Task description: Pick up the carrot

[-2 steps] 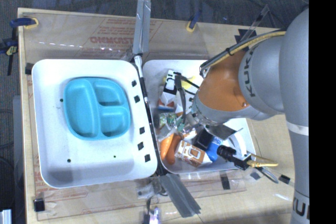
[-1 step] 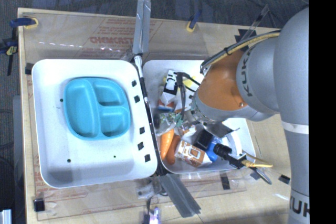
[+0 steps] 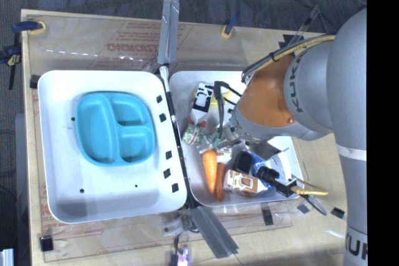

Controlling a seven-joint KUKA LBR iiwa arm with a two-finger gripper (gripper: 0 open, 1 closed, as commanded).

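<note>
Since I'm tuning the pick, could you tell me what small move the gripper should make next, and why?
Probably shift toward the bin's near-left side: the gripper sits just above the top end of the carrot, which lies lengthwise in the right bin, so centring over its middle seems wise.

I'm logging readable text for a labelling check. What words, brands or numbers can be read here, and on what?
"KUKA", white letters down the arm.
Red print on the bench: too blurred to read.
Black-and-white packet in the right bin: print too small.
Brown box: label unreadable.

Grey KUKA arm [image 3: 336, 90], orange band, black cables.
</note>
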